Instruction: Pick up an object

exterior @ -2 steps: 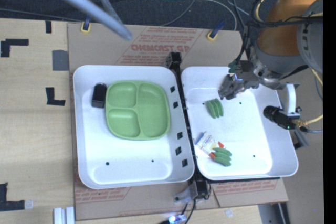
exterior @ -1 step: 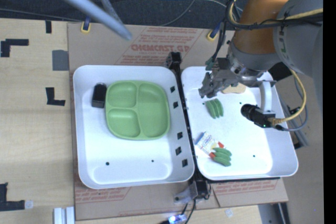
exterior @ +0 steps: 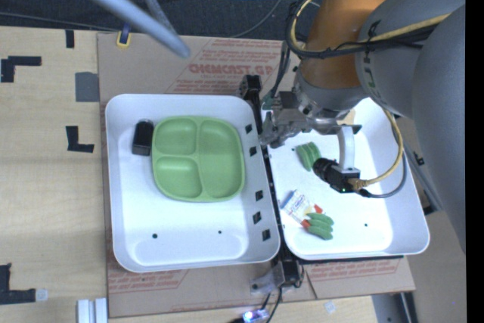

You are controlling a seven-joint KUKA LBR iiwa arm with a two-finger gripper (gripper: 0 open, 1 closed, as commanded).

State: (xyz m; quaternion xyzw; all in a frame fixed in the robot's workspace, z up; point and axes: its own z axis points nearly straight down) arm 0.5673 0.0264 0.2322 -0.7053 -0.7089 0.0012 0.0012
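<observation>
1. Camera view, left half: a white bin (exterior: 121,185) holds a green divided plate (exterior: 198,159) lying flat at its middle, with a small black block (exterior: 142,138) just beside the plate's upper left edge.
2. Right half: a second white bin (exterior: 393,227) sits against the first. In it lie a green pod-like piece (exterior: 307,155) near the upper middle, a small clear wrapper with blue and red marks (exterior: 294,202) lower left, and just beside that a green toy vegetable with red-orange tips (exterior: 318,224).
3. The arm (exterior: 378,34), grey with its orange band, comes in from the upper right of the frame and bends down over the right bin.
4. The pincer (exterior: 281,128) sits low at the upper left corner of the right bin, near the divide between the bins; whether it is open or closed cannot be told.
5. Both bins rest on brown cardboard (exterior: 227,64) on the table (exterior: 45,208).
</observation>
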